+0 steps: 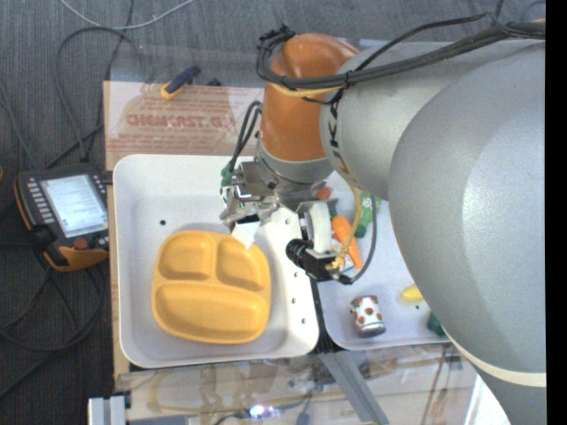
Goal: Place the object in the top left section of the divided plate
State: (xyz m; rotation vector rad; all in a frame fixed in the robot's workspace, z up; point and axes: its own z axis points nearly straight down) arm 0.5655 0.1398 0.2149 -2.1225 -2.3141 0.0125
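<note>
Yellow divided plate [211,289] lies in the left bin [142,193], its sections bare. A spotted can [366,315] lies in the right bin [390,335]; orange carrot [344,235] beyond. Gripper [237,209] hangs above the plate's far edge; finger state cannot be determined.

Even, bright overhead light washes the shallow white plastic bin [177,180], with only soft shadows along its walls. The glossy yellow divided plate [211,286] carries faint sheen, and the big grey arm [461,202] near the lens looks soft and slightly blurred.
</note>
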